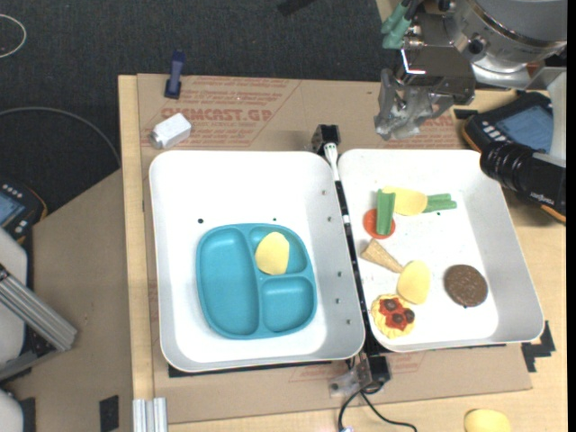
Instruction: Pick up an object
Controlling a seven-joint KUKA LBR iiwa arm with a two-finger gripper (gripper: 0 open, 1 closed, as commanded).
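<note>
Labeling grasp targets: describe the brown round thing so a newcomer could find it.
Look in the right bin, near its front right corner. The brown disc lies flat there, just right of a yellow piece. It is the only dark, round item in that bin.

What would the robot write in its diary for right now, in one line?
tool: above right bin's far edge | holding: nothing seen | yellow piece: on blue tray, left bin

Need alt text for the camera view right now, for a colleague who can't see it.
The gripper hangs above the right bin's far edge, holding nothing. That bin holds small toy foods; the left bin holds a blue divided tray with a yellow piece in it.
</note>
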